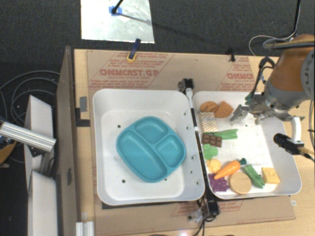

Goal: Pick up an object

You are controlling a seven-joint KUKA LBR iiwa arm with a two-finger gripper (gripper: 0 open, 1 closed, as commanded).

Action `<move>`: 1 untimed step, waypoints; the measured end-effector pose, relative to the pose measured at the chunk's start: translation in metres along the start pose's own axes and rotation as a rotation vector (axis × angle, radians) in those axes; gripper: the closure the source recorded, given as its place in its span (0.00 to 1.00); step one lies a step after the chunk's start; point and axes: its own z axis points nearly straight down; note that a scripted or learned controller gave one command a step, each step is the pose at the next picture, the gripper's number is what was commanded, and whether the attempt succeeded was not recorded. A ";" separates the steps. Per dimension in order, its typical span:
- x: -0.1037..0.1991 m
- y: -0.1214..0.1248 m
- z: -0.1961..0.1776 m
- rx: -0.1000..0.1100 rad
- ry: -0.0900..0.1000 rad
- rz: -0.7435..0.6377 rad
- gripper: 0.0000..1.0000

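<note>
Your claw (249,113) hangs over the upper part of the right bin (290,181), with its fingers (239,114) spread apart and nothing between them. No object is lifted yet, so the step in hand, as I judge it, is choosing a target and coming down on it.

Nearest targets sit just left of the claw: an orange pastry-like piece (224,109) and a round browned piece (208,106), touching each other near the bin's top left corner. Below them lie a waffle-patterned wafer (208,122), a green bean-like piece (226,133) and a brown chocolate block (212,140). Further down the left side you have a green leafy piece (210,152), a carrot (227,169), a purple grape cluster (218,183), a tan round disc (240,183), a dark green pickle-like piece (254,175) and a yellow cheese wedge (269,175).

Pick something that stands apart from its neighbours. The cheese wedge has bare floor beside it, and the green bean-like piece is fairly free too; the lower cluster is crowded, and fingers may wedge between two toys. The orange pastry is closest, but it abuts the round piece and sits near the wall, so a finger could strike the rim. Line the fingers across the short width of your target, descend straight, close only once both fingers straddle it, then lift slowly.

Left of the dividing rim, the other bin (106,132) holds a blue sectioned plate (150,149). Both bins rest on cardboard (128,73) on the desk.
</note>
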 end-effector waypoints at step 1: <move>-0.003 -0.013 0.070 -0.011 0.001 0.000 0.00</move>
